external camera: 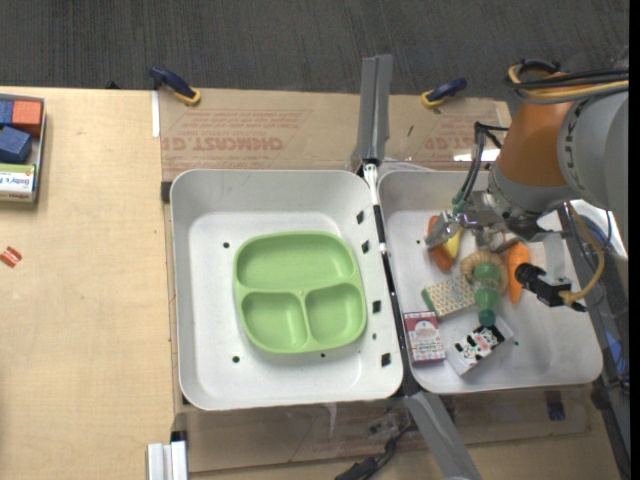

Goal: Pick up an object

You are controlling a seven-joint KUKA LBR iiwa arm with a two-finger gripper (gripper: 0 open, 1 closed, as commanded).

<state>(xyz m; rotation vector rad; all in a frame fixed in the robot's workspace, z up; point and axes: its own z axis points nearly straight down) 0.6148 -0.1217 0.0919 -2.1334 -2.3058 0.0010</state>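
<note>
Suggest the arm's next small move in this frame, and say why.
Probably a short, straight descent. The gripper sits over the back of the right bin, at a cluster of small items: an orange piece beside it and a green bottle just in front. Nothing visibly sits between its fingers, so lowering onto the nearest piece seems the sensible step.

Dark grey carpet floor (pixel 200 18), light wooden bench (pixel 80 348), cardboard sheet (pixel 260 133)

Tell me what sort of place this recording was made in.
Probably a robotics lab bench set up for grasping trials: two white bins side by side, cardboard clamped to the bench, and a grey robot arm reaching over small toys and boxes in the right bin.
</note>
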